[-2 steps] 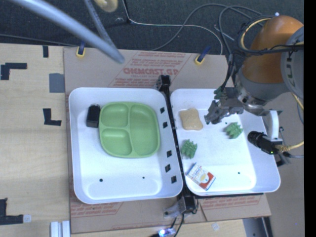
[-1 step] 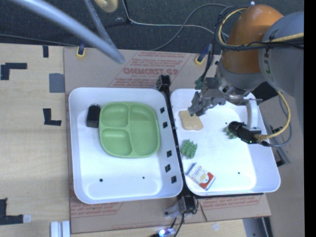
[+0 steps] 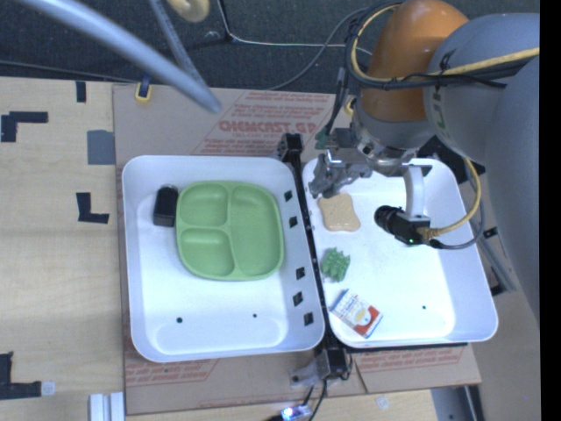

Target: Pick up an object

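Observation:
In the right bin lie a tan bread-like slice, a small green broccoli piece and a red and white packet. My gripper hangs at the bin's far left corner, just above the tan slice's top edge. I see nothing between its tips. The left bin holds a green divided plate with a small black block beside its left rim.
A black divider with clips runs between the two bins. Yellow cables and a black camera module hang off the wrist over the right bin. Cardboard lies under both bins, and a grey bar crosses the top left.

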### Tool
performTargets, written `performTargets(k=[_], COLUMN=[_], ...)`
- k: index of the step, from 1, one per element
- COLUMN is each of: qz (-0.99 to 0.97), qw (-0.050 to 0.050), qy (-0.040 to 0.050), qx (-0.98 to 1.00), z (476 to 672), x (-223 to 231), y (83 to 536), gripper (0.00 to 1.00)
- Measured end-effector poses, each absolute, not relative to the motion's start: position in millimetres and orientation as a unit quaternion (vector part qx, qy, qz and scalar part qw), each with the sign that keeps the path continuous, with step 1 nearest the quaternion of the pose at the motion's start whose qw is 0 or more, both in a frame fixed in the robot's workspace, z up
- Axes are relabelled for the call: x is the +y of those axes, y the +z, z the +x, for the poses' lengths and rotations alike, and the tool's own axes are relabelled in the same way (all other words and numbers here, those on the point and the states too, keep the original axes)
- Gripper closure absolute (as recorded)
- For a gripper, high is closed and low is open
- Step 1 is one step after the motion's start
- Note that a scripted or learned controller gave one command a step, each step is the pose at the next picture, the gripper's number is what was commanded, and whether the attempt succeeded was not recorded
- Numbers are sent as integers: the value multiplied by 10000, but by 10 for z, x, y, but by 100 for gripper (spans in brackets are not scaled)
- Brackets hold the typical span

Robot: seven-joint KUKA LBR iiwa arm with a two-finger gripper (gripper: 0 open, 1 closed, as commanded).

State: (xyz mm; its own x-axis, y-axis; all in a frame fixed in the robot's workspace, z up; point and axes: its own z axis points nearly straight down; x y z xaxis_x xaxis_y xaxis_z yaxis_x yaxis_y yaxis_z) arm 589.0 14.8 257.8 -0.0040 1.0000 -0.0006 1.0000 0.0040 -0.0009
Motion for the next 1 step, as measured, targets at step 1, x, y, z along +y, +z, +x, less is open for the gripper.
performTargets(k=[1], qz=[-7053], qw=[4], qy=[8], qx=[-7089], z=[6140], x=[631], y=[2360], gripper=[100])
